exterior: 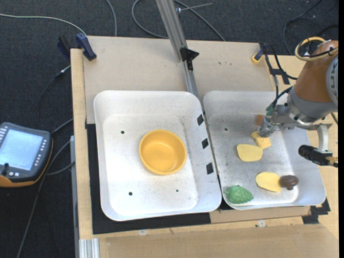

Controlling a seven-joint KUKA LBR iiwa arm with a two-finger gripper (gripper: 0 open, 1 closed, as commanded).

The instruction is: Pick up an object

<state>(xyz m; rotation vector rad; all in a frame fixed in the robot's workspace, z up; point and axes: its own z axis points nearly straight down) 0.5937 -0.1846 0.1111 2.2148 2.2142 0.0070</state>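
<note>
In the right bin (228,109), my gripper (265,127) reaches down near the middle and sits just above a small yellow piece (262,141), touching or almost touching it. A larger flat yellow piece (250,153) lies just below and to the left. Toward the front are a yellow oval piece (268,181) with a brown lump (289,181) against its right side. A green crumpled object (238,194) rests at the front left corner. The grey arm with its orange band (314,82) comes in from the right.
A yellow bowl (163,152) stands in the middle of the left bin (113,112). An aluminium post (174,20) leans over the back of the bench. Clamps sit at the bench's back corners, and a teach pendant (21,153) lies on the floor at left.
</note>
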